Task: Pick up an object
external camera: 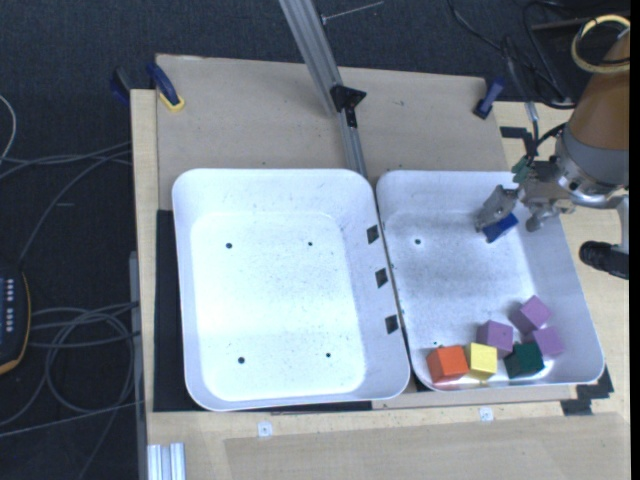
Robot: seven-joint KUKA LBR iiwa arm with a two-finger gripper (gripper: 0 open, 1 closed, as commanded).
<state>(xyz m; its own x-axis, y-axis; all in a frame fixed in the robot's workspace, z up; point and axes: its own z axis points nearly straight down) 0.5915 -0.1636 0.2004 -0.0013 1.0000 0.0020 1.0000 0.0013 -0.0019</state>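
Blue block (499, 228) sits right at the gripper (512, 211), seemingly pinched between its fingers above the upper part of the right bin (440, 268). Down toward the near corner, well apart, the others cluster: orange block (449, 362), yellow block (483, 359), green block (522, 359), three purple blocks (534, 313).

A single fixed camera looks down from above the bench (300, 108) at a slant, far enough off to take in both white bins, the left bin (270, 288) and the right bin (450, 268), side by side, along with dark floor and cables round the bench. The arm (600, 118) enters from the right edge.
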